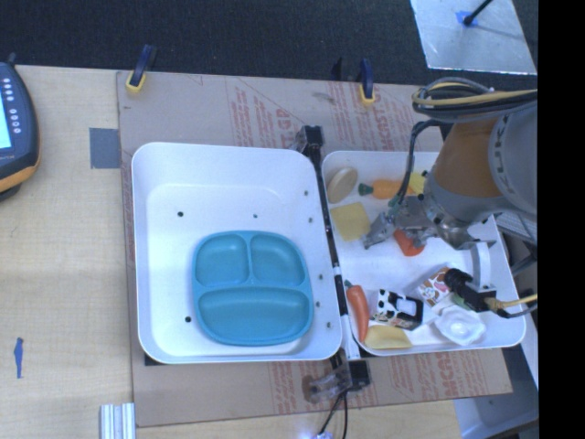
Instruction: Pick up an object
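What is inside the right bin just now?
The right bin holds toy food: a yellow block, a carrot, a cow figure, a white cup. The arm covers its far right corner.

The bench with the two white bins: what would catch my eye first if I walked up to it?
Probably the blue divided plate lying alone in the left bin. Next, the grey arm with its orange band reaching in from the right over the right bin, its gripper low among a jumble of small toy foods, such as an orange carrot by the bin's near-left wall and a yellow block.
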You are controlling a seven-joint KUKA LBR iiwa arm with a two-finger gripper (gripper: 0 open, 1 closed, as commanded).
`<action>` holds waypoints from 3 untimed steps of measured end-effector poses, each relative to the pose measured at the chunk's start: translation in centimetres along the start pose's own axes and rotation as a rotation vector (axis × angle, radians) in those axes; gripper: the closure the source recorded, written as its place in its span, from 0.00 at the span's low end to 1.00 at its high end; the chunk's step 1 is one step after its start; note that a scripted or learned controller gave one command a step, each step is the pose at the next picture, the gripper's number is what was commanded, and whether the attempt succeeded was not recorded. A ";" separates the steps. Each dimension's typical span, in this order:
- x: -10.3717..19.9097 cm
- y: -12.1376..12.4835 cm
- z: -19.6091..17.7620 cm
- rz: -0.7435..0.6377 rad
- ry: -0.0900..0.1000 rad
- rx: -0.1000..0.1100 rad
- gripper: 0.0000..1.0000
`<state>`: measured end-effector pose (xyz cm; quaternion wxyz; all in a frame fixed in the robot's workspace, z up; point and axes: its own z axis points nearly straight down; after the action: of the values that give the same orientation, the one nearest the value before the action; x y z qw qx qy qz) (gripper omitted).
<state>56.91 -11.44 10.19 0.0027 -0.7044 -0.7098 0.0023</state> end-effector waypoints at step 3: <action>-0.2 0.0 -2.1 -0.003 -0.001 0.001 1.00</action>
<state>56.95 -11.61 12.30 0.0028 -0.7033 -0.7109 0.0029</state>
